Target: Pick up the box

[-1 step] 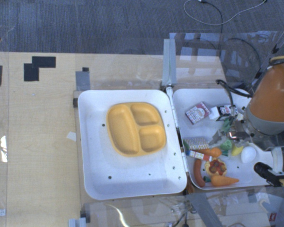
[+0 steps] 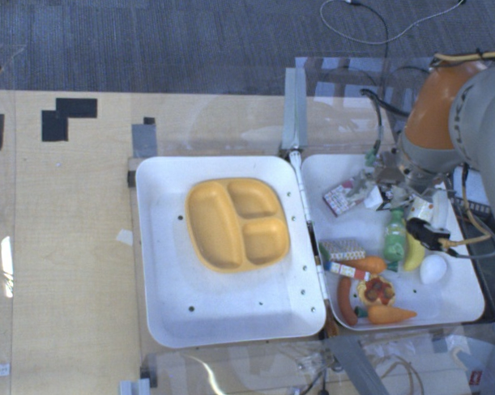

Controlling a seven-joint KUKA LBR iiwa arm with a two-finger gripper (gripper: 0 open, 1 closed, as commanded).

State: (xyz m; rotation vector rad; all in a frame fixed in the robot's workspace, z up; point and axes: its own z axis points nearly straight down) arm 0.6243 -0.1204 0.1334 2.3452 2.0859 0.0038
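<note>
The gripper (image 2: 387,188) hangs low over the far part of the right bin (image 2: 470,306), and whether it is released or clenched cannot be told from this angle. The box (image 2: 339,197), a small carton with red print, lies just to its left on the bin floor, tilted. Just below the gripper stands a green bottle (image 2: 395,236), with a banana (image 2: 413,253) and a white egg (image 2: 433,269) beside it. Well off to its left, a yellow divided tray (image 2: 236,223) sits in the left bin (image 2: 166,309).

one fixed camera looks down slantwise on both bins (image 2: 152,236).
</note>
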